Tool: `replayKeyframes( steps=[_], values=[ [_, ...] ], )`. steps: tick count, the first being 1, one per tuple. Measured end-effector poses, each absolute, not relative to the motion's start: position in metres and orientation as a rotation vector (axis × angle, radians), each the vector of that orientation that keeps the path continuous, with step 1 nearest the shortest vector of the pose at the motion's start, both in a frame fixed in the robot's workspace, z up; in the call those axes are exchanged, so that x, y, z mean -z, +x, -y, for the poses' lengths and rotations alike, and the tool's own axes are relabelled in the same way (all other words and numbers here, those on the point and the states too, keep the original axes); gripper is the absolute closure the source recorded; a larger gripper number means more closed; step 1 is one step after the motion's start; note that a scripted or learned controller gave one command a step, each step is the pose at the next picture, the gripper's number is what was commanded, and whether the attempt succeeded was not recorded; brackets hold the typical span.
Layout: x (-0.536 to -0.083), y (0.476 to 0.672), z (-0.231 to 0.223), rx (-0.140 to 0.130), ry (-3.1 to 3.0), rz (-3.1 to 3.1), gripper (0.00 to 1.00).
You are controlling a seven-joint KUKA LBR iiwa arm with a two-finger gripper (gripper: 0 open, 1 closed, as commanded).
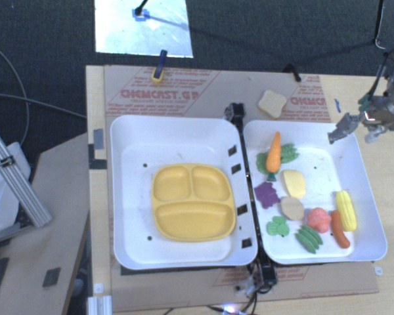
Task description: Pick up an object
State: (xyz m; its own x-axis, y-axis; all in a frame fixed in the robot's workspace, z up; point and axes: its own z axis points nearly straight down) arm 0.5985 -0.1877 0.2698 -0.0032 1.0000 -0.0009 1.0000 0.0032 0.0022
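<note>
The right bin (368,176) holds several toy foods: an orange carrot (274,152) on a green leaf, a pale yellow piece (293,183), purple grapes (266,193), a beige round piece (291,208), a red tomato (319,219), a yellow corn cob (345,209), a red-orange sausage (339,230), and green pieces (308,238) near the front. My gripper (356,135) hangs over the bin's far right corner, apart from all the foods. Its fingers (339,129) are spread open with nothing between them.
The left bin (128,176) holds a yellow divided plate (193,201). A toy bread slice (272,104) lies on the bench behind the right bin. A blue and yellow clip (159,67) rests at the bench's far edge. Black clamps (237,113) join the bins.
</note>
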Motion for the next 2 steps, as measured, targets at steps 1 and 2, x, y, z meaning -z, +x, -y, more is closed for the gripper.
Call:
replayKeyframes(
  steps=[1,2],
  values=[
    [-0.130,0.563,0.207,0.010,2.231,-2.227,0.00],
    [-0.137,0.490,0.159,0.002,2.225,-2.227,0.00]
  ],
)
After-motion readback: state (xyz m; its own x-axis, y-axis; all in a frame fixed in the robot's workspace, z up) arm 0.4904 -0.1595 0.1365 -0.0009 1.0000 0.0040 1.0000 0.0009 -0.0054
